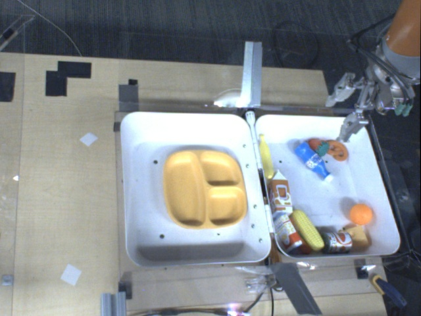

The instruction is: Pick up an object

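Observation:
My gripper (346, 109) hangs over the back right corner of the right bin (385, 196). It is open, its two pale fingers spread, with nothing between them. Just below and left of it lie a blue packet (312, 160) and a small orange and red toy (334, 149). An orange ball (360, 214) rests near the right wall. At the front of the bin lie a corn cob (307, 230), a red can (287, 231), another can (338, 241) and a tan block (359, 235). A yellow banana (265, 155) and an orange carton (279, 195) lie along the left wall.
The left bin (141, 196) holds a yellow divided plate (202, 188). A metal post (252, 74) stands behind the seam between the bins. Cables and the arm's orange band (404, 31) are at the top right.

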Controlling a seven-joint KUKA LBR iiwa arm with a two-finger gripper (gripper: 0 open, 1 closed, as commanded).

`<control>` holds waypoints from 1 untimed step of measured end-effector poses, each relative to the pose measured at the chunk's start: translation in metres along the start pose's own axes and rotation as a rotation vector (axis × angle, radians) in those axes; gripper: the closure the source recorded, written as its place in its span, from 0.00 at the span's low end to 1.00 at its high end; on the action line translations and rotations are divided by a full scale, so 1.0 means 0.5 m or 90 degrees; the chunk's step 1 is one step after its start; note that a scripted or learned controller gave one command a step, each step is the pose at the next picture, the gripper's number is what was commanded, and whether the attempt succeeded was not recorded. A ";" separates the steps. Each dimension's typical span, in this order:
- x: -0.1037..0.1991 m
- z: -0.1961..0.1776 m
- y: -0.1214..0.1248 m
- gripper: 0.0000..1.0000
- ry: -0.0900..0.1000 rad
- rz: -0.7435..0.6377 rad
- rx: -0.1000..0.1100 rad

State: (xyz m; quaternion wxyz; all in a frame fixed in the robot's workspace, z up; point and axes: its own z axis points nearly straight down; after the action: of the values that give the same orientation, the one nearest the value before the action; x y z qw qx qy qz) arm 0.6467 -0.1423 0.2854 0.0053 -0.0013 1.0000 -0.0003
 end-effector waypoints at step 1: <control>0.103 0.219 0.047 0.00 0.005 0.064 -0.001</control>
State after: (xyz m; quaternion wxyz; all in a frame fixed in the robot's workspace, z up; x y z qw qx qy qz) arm 0.5961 -0.1191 0.1755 0.0010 0.0492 0.9988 0.0008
